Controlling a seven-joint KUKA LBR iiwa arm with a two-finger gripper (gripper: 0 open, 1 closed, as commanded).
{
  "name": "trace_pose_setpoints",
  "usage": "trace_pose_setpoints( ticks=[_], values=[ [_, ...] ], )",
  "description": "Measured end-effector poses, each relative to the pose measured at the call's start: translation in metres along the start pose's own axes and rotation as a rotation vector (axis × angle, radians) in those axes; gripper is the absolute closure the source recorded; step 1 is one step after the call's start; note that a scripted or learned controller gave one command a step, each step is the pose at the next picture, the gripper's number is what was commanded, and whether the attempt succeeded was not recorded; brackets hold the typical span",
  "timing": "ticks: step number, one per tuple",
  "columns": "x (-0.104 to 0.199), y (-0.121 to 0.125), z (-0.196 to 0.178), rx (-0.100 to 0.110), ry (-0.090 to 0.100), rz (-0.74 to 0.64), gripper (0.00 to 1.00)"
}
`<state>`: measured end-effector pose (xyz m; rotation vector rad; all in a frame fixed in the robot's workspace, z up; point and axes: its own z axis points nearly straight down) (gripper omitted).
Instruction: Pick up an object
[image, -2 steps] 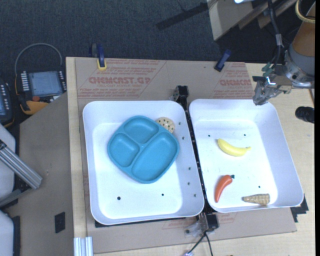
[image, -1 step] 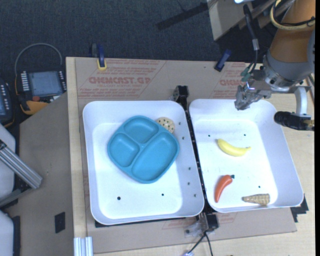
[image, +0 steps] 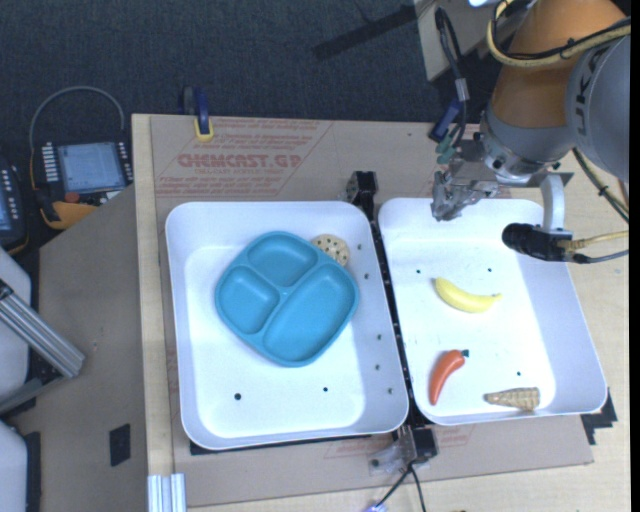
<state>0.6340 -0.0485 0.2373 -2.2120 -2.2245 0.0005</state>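
In the right bin (image: 560, 300) lie a yellow banana (image: 465, 295), a red chili pepper (image: 447, 374) with a green stem, and a tan cone-shaped piece (image: 513, 398) near the front wall. My gripper (image: 447, 207) hangs over the back left corner of this bin, well behind the banana, with nothing seen between its fingers. The left bin (image: 200, 400) holds a blue divided plate (image: 287, 297) and a round cookie (image: 332, 247) tucked at the plate's back right edge.
The arm's orange band and grey wrist (image: 540, 90) loom over the right bin's back edge. A black fitting with cable (image: 535, 240) juts over the right bin's back right. A black clamp (image: 361, 186) sits between the bins at the back.
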Motion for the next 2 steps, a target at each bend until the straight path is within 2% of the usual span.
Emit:
trace_pose_setpoints(
  ticks=[1,2],
  values=[
    [0.056,-0.007,-0.007,-0.001,0.0,-0.001,1.0],
    [0.113,-0.005,0.01,0.001,0.0,0.0,1.0]
  ],
)
